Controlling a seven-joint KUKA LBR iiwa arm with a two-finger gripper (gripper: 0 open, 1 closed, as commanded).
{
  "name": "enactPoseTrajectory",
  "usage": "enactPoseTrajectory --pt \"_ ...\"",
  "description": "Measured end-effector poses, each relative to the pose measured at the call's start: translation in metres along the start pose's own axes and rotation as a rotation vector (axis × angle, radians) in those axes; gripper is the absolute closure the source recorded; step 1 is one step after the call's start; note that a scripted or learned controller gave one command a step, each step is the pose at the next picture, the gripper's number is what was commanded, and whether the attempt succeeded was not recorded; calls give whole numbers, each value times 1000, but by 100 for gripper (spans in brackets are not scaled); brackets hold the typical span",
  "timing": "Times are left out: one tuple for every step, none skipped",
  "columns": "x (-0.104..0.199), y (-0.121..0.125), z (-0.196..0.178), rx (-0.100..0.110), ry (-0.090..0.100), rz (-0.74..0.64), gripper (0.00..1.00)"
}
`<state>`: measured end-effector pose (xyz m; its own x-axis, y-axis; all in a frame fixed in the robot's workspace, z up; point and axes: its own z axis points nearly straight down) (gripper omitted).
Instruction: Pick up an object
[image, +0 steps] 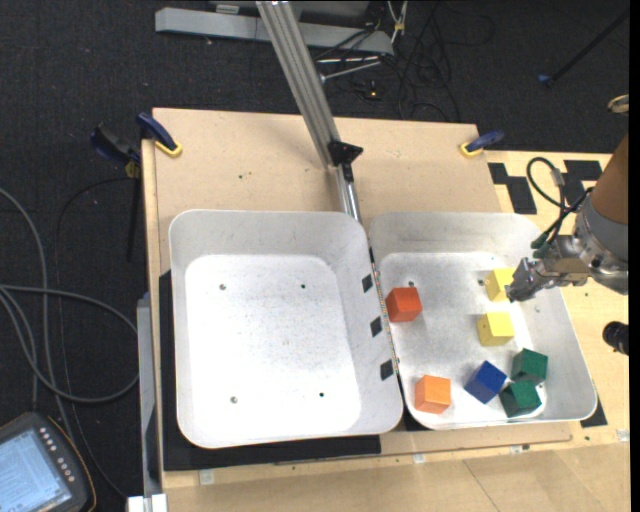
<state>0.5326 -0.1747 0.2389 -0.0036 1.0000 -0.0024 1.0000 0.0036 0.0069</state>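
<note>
Overhead, the grey arm's dark claw (520, 287) hangs low in the right shallow white plastic bin (440, 268), touching a small yellow block (497, 284), likely lining up a grasp. Whether it grips, I cannot tell. A second yellow cube (496, 327) lies near.

Blocks (487, 381) lie in the right bin (440, 265)

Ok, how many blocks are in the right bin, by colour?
Orange blocks: 2, one at, one at
Yellow blocks: 2, one at, one at
Green blocks: 2, one at, one at
Blue block: 1
Total: 7
</note>
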Motion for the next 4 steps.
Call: enactPoseTrajectory --pt "0 0 27 9 2 4 100" --pt "57 11 26 7 4 -5 100" --pt "112 30 32 6 4 -5 100" --pt "163 53 15 3 4 -5 100"
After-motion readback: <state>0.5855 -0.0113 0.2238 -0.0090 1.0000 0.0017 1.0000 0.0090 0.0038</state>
